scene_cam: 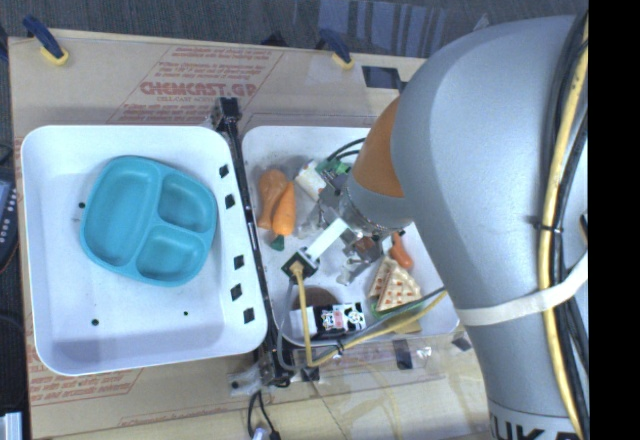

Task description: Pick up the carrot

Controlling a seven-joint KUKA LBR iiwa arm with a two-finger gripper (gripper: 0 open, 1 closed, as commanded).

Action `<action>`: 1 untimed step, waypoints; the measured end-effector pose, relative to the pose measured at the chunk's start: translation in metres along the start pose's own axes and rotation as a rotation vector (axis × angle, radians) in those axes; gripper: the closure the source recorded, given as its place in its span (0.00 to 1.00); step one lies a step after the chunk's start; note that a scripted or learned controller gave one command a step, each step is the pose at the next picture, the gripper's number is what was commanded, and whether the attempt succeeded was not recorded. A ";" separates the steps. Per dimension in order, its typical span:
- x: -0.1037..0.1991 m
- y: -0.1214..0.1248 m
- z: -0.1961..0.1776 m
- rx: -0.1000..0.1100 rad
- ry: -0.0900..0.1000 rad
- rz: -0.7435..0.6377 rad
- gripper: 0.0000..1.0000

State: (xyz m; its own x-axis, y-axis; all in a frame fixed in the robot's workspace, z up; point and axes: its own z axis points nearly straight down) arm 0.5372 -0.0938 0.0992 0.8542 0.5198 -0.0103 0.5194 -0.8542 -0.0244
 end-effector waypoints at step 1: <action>0.046 0.025 0.007 -0.015 0.007 0.219 0.00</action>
State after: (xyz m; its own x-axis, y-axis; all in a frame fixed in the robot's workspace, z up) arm 0.5898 -0.0913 0.0914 0.9467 0.3221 -0.0072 0.3220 -0.9467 -0.0078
